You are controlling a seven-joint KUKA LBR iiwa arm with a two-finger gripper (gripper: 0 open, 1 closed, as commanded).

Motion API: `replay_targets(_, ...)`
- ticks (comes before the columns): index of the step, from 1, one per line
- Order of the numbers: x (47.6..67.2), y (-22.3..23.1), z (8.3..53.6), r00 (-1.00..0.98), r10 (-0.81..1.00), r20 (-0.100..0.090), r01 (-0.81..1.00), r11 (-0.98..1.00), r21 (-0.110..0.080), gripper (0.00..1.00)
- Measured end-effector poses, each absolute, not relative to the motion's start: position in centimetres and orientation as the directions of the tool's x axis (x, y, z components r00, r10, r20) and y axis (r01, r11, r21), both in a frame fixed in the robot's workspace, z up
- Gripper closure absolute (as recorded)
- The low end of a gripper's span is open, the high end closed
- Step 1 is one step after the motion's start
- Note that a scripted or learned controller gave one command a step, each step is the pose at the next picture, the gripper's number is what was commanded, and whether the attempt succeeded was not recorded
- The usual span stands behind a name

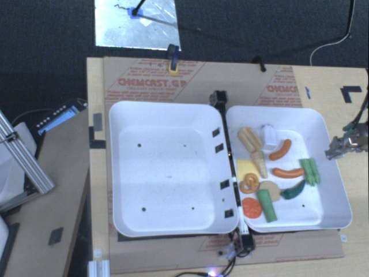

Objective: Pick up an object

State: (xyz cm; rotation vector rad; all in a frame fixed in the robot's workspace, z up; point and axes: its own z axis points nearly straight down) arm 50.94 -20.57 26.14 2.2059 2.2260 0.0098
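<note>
Toy food crowds the right bin, leaving narrow gaps.

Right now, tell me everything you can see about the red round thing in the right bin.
The red round piece looks like a plastic toy tomato slice, a flat disc lying on the floor of the right bin near its front left corner. Its right edge touches or meets a green toy vegetable, and a pretzel-shaped piece lies just behind it.

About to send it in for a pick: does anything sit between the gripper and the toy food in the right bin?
Nothing visible does. The gripper sits just outside the right bin's rim, which is low. Nearest items are the green beans and the two sausages, uncovered.
</note>
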Motion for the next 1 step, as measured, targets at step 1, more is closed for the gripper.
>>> replay_targets(1, 51.05, -20.55, 27.22, -0.013, 1.000, -0.002, 1.000, 0.013, 0.013, 1.00)
